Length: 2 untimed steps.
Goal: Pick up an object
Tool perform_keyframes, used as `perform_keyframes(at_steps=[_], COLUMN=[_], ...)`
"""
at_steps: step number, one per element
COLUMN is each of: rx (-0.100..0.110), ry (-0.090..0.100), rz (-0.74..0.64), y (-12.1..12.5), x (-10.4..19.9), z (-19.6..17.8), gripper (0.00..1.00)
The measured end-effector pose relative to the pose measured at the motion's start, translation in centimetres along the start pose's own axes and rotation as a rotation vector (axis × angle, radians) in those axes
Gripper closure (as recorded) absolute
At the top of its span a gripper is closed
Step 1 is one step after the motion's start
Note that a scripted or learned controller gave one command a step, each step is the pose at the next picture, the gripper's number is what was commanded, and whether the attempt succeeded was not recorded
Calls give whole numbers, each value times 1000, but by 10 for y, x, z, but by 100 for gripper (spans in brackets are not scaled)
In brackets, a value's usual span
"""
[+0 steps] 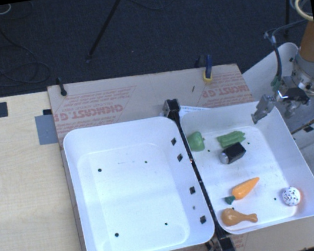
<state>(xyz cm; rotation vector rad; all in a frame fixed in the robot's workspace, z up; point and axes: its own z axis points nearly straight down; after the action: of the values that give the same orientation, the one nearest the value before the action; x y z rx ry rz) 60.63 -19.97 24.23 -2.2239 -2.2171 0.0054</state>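
We see the gripper (pixel 268 106) poised over the right bin's (pixel 295 146) far right rim. In that bin lie a toy carrot (pixel 245 189), a tan gourd-shaped toy (pixel 238 217), a speckled white ball (pixel 290 196), a black cylinder (pixel 232 153) and two green pieces (pixel 231 138). The left bin (pixel 80 164) adjoins it.

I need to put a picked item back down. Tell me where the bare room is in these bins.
The left bin has bare floor from wall to wall. In the right bin, free patches lie between the black cylinder and the carrot, and along the far right wall above the spotted ball. It is crowded around the green pieces and the orange gourd.
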Motion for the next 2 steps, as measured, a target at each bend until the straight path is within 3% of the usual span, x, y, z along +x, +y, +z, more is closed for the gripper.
perform_keyframes(at_steps=[1,2], rx=[-14,-1], ry=[-2,0], rz=[-5,-7], y=[40,38], x=[4,5], z=[-113,-116], gripper=[0,100])
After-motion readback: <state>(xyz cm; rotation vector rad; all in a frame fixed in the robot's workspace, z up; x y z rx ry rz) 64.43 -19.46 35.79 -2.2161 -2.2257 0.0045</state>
